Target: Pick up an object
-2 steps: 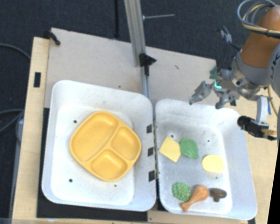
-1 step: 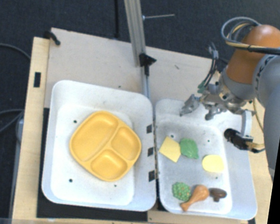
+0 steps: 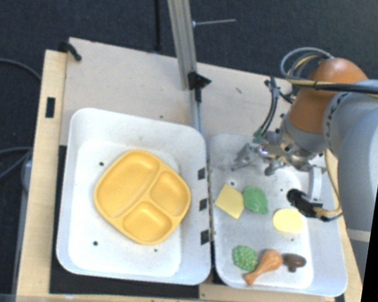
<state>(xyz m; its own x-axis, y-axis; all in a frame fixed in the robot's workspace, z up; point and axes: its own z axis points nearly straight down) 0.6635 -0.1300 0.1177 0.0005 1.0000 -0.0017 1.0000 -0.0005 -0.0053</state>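
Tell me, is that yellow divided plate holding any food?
Empty: the yellow divided plate shows three bare compartments, alone in the left bin.

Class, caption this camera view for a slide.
Grey arm's gripper hovers over right white bin of toy food; yellow divided plate sits left.

Gripper [image 3: 257, 159] above right bin [image 3: 326, 275]; yellow tray [image 3: 142, 195] in left bin [image 3: 74, 249].

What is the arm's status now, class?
Gripper over right bin's far end, holding nothing. Toy food untouched. Yellow tray in left bin.
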